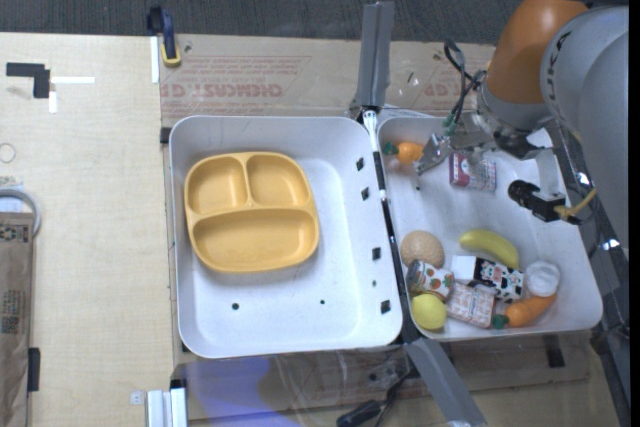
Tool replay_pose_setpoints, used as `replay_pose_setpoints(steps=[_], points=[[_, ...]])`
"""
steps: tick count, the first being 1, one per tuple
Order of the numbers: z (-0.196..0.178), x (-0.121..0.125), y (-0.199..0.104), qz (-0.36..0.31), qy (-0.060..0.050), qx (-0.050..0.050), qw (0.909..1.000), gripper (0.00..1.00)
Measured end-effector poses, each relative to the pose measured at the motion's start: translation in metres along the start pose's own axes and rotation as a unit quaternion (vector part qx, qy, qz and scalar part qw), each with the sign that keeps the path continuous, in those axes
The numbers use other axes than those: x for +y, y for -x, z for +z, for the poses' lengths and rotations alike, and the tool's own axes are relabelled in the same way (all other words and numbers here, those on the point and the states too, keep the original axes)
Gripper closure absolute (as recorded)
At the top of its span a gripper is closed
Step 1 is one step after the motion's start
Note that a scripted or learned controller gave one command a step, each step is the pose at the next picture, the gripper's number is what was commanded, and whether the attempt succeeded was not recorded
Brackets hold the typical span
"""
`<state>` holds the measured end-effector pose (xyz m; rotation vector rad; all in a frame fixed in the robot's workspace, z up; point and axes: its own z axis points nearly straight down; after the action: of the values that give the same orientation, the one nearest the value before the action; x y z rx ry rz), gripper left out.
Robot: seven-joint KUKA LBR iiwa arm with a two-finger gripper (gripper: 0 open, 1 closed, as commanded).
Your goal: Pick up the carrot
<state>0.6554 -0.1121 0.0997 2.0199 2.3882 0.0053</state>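
Note:
The carrot [526, 308] is a short orange piece lying in the right bin's [572, 237] near right corner, just below a white round lid [543, 276]. My gripper [433, 156] hangs low over the far left part of that same bin, beside a small orange fruit [408, 152] and a red-and-white packet [472, 172]. It is well away from the carrot, which lies diagonally across the bin from it. Nothing is visibly held.
The right bin also holds a banana [488, 245], a lemon [428, 312], a tan round item [422, 248], a cow-patterned carton [497, 276] and small boxes [471, 306]. A yellow divided plate [251, 211] lies in the left bin [290, 315].

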Motion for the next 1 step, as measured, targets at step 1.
replay_pose_setpoints(steps=[1], points=[[-0.0927,0.0136,-0.0502,-0.075,-0.005,0.004,0.9972,0.00]])
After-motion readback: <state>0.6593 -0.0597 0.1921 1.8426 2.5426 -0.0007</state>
